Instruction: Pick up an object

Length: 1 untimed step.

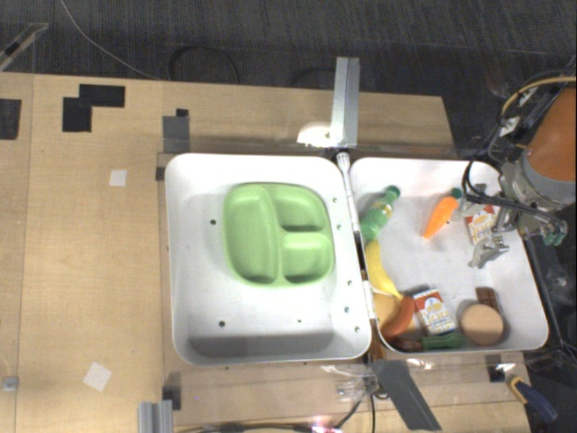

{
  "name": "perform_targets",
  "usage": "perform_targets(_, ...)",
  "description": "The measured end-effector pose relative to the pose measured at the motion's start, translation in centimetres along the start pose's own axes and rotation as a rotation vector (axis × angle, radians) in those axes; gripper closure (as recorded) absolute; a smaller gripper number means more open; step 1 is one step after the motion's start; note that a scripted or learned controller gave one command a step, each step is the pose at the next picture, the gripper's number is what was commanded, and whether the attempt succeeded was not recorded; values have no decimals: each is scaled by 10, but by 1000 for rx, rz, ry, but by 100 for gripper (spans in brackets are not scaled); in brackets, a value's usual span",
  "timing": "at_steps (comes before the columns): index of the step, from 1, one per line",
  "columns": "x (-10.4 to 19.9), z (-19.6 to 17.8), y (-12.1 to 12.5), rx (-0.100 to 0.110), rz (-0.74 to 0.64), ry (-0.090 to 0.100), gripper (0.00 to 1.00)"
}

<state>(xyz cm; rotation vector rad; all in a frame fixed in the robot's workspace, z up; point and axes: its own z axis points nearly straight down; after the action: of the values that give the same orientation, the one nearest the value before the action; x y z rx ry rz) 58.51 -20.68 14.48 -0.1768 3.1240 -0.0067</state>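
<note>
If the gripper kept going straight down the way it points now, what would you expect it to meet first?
Probably the bare floor of the right bin. The gripper hangs over open white bottom, right of the toy carrot and above the round brown object; depth is hard to judge.

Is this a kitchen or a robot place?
Probably a robot lab, not a kitchen. A robot arm reaches over two white bins on a wooden bench. The right bin holds toy food, like a carrot, and the left bin a green divided tray.
</note>
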Motion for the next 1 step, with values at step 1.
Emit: perform_targets(1, -67, 57, 18, -4, -111, 1, 0)
